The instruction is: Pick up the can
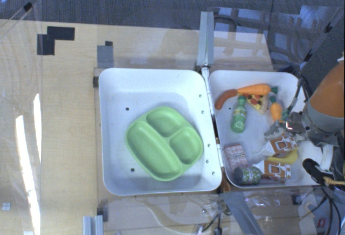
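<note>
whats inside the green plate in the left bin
Nothing shows in the three compartments of the green plate; it lies alone in the left bin. What lies beneath the plate is covered.

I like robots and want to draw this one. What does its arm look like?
The robot arm is chunky and rounded, with a big orange band and grey beneath it. Its small metal gripper has a tiny red light beside it, and black cables loop under the arm.
</note>
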Robot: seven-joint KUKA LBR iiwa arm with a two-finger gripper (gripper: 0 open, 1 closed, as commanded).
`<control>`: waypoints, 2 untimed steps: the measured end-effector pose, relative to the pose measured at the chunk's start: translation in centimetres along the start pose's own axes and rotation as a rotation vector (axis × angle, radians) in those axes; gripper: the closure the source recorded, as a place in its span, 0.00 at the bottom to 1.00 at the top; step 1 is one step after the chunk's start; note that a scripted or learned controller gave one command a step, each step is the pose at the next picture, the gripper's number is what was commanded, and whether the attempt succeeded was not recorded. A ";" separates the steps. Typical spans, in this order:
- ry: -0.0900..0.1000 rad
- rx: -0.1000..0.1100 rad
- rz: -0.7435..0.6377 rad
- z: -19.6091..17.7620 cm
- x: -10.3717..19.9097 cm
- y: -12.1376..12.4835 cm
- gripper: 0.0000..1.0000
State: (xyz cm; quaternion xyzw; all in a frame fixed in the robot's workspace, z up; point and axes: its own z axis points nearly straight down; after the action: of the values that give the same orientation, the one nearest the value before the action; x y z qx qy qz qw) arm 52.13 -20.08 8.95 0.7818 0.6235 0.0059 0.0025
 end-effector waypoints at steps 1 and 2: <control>-0.011 -0.014 0.000 -0.1 8.2 -4.8 0.00; -0.006 -0.003 0.026 0.0 3.2 -3.8 0.00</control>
State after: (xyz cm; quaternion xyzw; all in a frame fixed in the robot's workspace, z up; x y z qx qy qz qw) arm 49.10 -16.08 8.95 0.7897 0.6134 0.0045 0.0057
